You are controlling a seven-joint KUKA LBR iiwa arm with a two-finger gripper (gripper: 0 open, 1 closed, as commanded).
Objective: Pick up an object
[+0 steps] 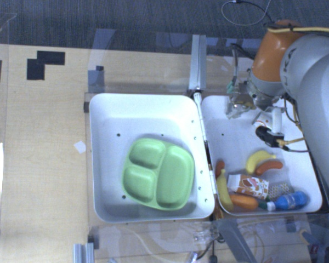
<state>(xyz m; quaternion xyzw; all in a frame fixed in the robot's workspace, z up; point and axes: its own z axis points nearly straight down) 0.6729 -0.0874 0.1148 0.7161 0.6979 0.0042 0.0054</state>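
In the camera view, the grey arm with the orange band (271, 48) comes in from the right side and reaches over the far part of the right shallow white bin (219, 119). Its end effector (242, 104) hangs above the far left area of this bin, near the far wall. It is small and partly blurred, so one cannot tell how it stands, and nothing is seen inside it.

The objects for picking lie together in the near part of the right bin. A small yellow banana (259, 159) lies near the middle of the bin, and a red-orange sausage-shaped toy (268, 166) touches it on its near side. A longer yellow banana (223, 189) lies along the left wall, with a small red-brown piece (220, 165) at its far end. A white and red carton box (249, 185) sits beside it, an orange carrot-like piece (244, 201) lies close to the near wall, and a blue plastic bottle (288, 201) lies in the near right corner.

The left shallow white bin (107, 119) carries a green plastic plate with three compartments (159, 173), lying flat towards the near right part.

Both bins stand on the light wooden table (38, 147).
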